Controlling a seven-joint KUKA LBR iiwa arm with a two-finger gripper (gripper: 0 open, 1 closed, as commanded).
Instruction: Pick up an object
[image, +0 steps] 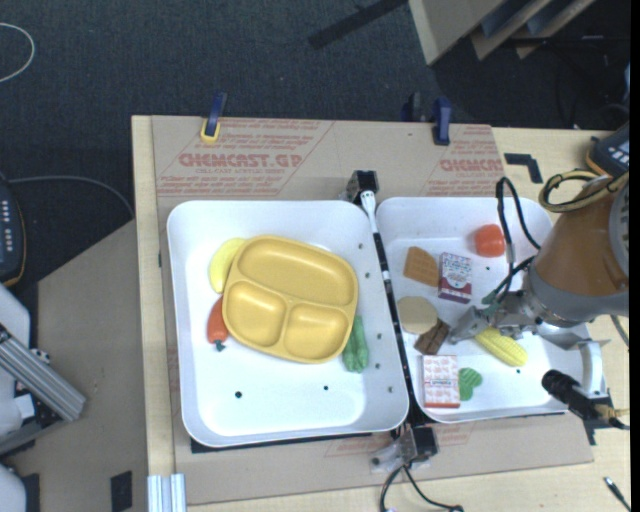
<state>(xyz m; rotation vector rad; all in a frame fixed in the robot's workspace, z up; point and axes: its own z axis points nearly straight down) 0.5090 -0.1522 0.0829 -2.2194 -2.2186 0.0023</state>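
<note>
My gripper (462, 326) hangs low over the middle of the right bin (440, 213), on the grey arm with its orange band (588, 245). Its tip is beside a small brown block (431, 341) and just left of a yellow corn cob (503, 348). A round beige cookie (416, 313) lies just left of the tip. Farther back are a tan cracker (421, 266), a red-and-white carton (455, 277) and an orange-red tomato (489, 240). At the bin's front lie a red-and-white packet (440, 381) and a small green piece (469, 379).
The left bin (190, 330) holds a yellow divided plate (288, 298), a yellow banana (222, 262), a red pepper (217, 324) and a green vegetable (356, 347). A black rail (378, 262) runs between the bins. Cables (515, 225) hang by the arm.
</note>
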